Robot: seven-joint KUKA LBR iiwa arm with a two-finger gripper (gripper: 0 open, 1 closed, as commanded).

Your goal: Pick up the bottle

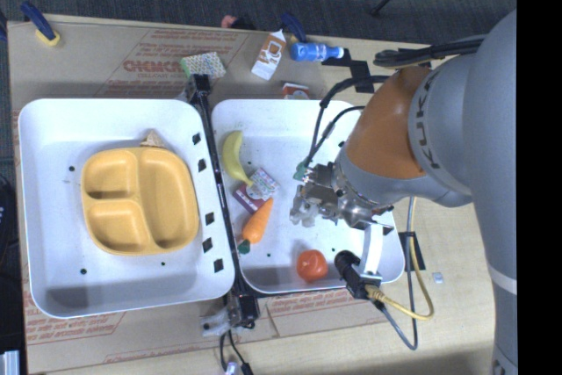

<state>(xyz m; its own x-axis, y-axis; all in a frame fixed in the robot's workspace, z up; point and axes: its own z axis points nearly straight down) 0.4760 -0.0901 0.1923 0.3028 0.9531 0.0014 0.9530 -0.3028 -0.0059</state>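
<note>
One bottle (316, 53), blue, lies on its side on the bench outside the right bin (281, 111), just beyond its far rim. The arm (413, 136) reaches over this bin from the right, bent down, with the gripper (303, 205) low inside the bin, well apart from the bottle. I cannot tell the gripper's state. A carrot (256, 224), banana (232, 155) and tomato (311, 264) lie in the bin.

The arm's gripper (307, 205) hangs over the right bin (290, 114), near a carrot (257, 224), a banana (231, 157) and a tomato (311, 264). A blue bottle (314, 53) lies outside on the bench (beyond the bin's far rim). A yellow tray (140, 198) fills the left bin (44, 189).
</note>
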